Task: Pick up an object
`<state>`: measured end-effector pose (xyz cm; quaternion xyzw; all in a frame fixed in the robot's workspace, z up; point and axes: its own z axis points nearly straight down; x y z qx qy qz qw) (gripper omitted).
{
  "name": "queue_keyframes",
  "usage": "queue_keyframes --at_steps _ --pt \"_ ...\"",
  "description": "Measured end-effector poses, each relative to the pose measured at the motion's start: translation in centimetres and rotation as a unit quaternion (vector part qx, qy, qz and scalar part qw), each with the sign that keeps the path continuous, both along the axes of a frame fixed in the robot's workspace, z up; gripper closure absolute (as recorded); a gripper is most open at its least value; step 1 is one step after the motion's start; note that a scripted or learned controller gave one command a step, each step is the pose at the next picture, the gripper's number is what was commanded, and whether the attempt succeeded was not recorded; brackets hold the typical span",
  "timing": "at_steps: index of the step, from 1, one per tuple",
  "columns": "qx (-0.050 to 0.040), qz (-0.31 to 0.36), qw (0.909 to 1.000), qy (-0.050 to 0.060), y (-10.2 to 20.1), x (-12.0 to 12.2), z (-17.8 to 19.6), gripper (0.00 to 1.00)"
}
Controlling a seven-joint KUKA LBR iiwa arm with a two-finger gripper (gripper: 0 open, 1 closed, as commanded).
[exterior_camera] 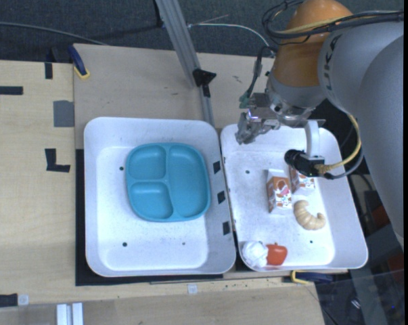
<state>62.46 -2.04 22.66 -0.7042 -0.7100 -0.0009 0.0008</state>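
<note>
White bins side by side; my gripper (246,134) hovers over the right bin's (346,249) far-left corner, grasp unreadable from here.
I'd target the small carton (279,191) mid-bin, red and white, lying flat: likely light, stiff, slightly crushable, best pinched across its narrow sides.

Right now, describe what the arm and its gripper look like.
The arm is bulky, smooth grey, with a rounded orange band above the wrist. Thin dark cables loop over the band. The gripper is small, metallic grey, with dark parts.
</note>
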Motion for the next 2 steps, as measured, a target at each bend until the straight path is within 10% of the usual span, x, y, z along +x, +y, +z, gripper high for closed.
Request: queue_keyframes --at_steps 2 --pt "-0.0001 0.0 1.0 0.0 11.9 -0.2 0.8 1.0"
